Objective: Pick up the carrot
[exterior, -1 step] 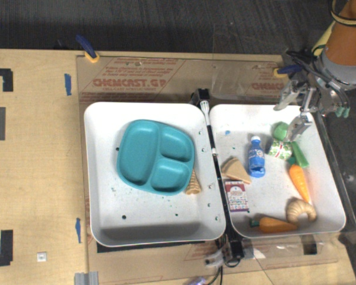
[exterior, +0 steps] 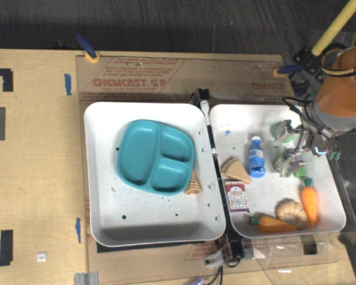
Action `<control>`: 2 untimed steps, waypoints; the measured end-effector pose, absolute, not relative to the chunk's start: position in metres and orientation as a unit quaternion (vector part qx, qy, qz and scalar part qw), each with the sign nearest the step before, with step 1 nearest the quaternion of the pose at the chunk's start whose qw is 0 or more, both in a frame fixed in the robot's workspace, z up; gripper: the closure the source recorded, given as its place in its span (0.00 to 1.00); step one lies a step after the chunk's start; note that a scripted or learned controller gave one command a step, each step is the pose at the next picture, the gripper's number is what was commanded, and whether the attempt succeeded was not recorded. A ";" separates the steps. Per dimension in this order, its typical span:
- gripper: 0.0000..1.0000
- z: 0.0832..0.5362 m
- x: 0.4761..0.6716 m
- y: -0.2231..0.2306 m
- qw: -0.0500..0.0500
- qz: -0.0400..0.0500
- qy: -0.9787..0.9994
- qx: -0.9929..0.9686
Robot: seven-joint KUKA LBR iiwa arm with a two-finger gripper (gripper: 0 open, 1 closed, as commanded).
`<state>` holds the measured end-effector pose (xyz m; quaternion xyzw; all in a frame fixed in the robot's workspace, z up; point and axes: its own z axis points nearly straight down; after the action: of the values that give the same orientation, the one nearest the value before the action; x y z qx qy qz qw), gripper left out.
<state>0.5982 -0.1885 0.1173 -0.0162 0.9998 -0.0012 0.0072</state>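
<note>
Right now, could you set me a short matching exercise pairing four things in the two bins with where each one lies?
Things:
1. teal divided plate
2. blue bottle
3. upright carrot
4. gripper

Places:
A. near the right bin's right wall, toward its front
B. middle of the left bin
C. over the right bin, right of the bottle
D. centre of the right bin, left of the gripper

Pairs: 1-B, 2-D, 3-A, 4-C
</note>
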 end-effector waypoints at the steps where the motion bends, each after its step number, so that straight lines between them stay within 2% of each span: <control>1: 0.00 0.090 0.527 -0.176 0.007 -0.001 0.997 -0.076; 2: 0.00 0.090 0.495 -0.213 0.010 -0.002 0.981 -0.195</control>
<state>0.4946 -0.2133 0.0903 -0.1953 0.9807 -0.0021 0.0100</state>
